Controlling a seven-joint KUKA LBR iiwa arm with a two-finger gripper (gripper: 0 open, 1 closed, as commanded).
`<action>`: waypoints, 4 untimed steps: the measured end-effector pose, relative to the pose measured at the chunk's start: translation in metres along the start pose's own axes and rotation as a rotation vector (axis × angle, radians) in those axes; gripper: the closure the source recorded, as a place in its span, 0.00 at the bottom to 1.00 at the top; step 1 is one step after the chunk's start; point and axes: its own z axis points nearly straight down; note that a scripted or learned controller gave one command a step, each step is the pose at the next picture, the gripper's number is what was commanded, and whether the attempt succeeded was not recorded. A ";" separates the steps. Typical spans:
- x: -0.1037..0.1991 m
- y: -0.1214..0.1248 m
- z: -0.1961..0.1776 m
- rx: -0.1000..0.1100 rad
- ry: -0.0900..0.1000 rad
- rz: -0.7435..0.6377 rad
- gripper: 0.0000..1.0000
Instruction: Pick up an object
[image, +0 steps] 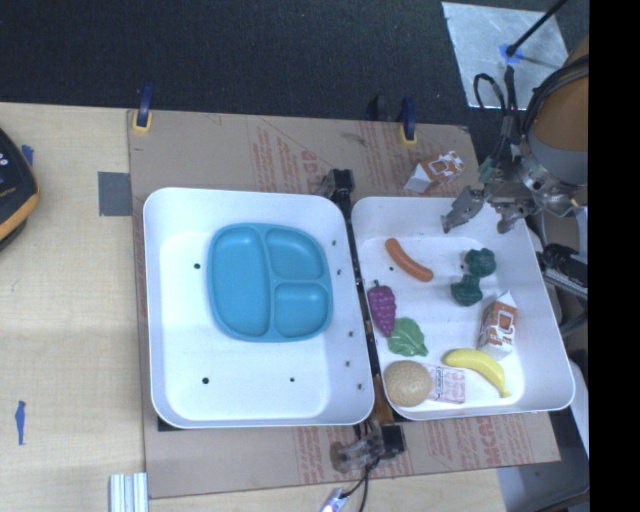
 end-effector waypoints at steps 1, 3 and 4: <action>-0.057 -0.013 0.085 0.002 -0.002 0.001 0.00; 0.010 -0.023 0.120 0.001 0.000 -0.002 0.00; -0.030 -0.035 0.120 0.002 0.001 0.002 0.00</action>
